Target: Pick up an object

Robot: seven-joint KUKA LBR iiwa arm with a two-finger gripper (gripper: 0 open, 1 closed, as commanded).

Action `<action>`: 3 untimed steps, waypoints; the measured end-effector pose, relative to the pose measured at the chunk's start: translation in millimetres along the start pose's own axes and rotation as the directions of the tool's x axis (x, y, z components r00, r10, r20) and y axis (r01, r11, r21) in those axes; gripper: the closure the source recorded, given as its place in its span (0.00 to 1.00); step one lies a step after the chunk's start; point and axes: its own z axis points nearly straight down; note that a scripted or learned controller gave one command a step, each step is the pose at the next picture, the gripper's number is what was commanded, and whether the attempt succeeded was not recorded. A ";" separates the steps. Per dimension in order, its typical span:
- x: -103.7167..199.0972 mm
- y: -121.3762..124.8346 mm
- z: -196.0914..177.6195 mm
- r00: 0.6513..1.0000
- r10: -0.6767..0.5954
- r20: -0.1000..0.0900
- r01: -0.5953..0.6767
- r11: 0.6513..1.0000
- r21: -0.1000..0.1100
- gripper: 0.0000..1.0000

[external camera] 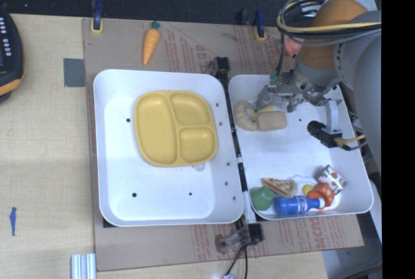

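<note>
My gripper (275, 97) hangs low over the back of the right bin (305, 161). Just in front of it lies a pale beige bread roll (271, 121), and a twisted beige croissant (245, 114) touches the roll on its left. The gripper's tip is right at the roll's far edge; nothing is seen lifted. At the bin's front edge are a green cup-like toy (261, 198), a sandwich slice (279, 186), a blue bottle (295, 206), an orange-red toy (319, 193) and a red-and-white can (331, 177).
The left bin (113, 193) holds a yellow divided plate (175, 127). A toy carrot (150, 43) lies on the brown board behind the bins. A black-and-orange device (8, 50) sits at the far left of the bench.
</note>
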 end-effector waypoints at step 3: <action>-0.9 0.6 -11.6 1.000 0.002 0.002 -0.002 1.000 -0.003 1.00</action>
